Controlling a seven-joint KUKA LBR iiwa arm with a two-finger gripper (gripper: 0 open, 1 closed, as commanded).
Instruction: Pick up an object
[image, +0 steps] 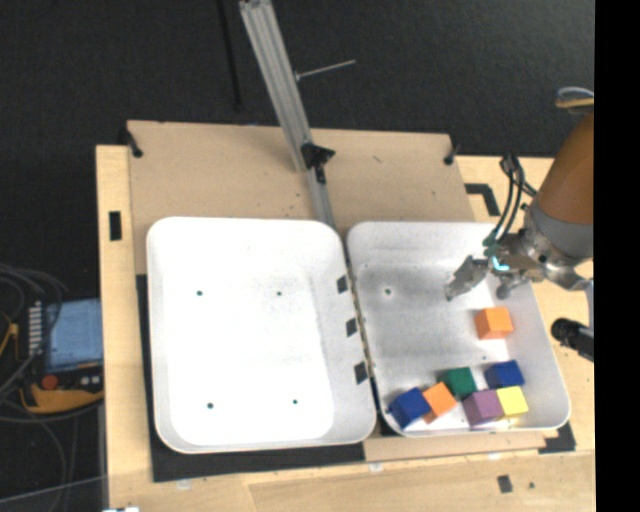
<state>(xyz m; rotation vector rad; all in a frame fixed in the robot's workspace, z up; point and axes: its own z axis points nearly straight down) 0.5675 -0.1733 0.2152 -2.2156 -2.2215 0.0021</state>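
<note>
The bench (400, 155) is seen across the middle of the frame, carrying two shallow white bins side by side. The left bin (250, 330) is seen at centre left; the right bin (410, 300) at centre right holds all the blocks. The arm (570, 190) is brought in from the right edge, and its gripper (482, 282) is held above the upper right part of the right bin, its fingers spread apart and nothing seen between them.

A lone orange block (493, 322) is found just below the gripper and slightly to its right in the frame, near it and well apart from the others. It is judged the likeliest target, since a short descent toward the lower right would place the fingers around it; no clear long axis is shown, the block looking roughly cubic.

The remaining blocks are gathered along the bin's lower edge: a blue block (409, 405), a second orange block (439, 399), a green block (460, 381), a purple block (484, 405), a yellow block (513, 401) and a dark blue block (504, 375). Being crowded together, these are judged harder to grasp cleanly.
</note>
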